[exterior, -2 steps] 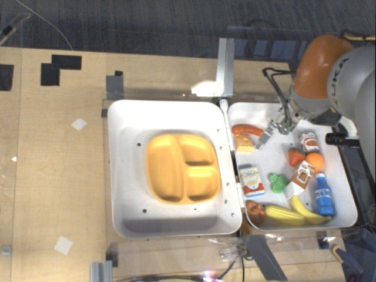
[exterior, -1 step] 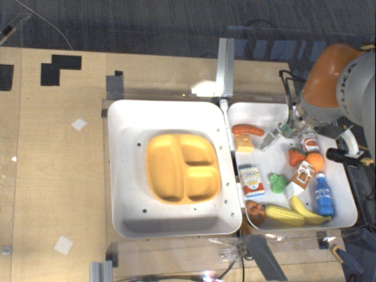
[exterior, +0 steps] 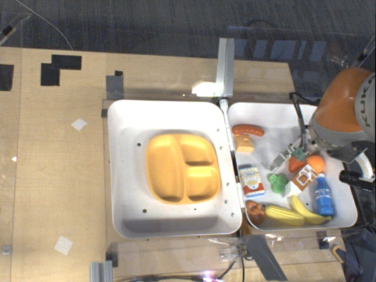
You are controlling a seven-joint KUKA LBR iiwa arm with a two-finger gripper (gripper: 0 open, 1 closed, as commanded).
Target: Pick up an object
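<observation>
- Wooden bench: pale, black patches at far-left.
- Left white bin on it, well left of the fingers.
- Right white bin alongside, touching, beneath the fingers.

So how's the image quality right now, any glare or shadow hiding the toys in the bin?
Camera view: bright glare patch on the bench behind the bins; soft shadow along the left bin's near wall; the right bin is evenly lit, the banana and blue bottle read clearly.

arm cut off at right edge, gripper too small to read, carton label illegible
</observation>
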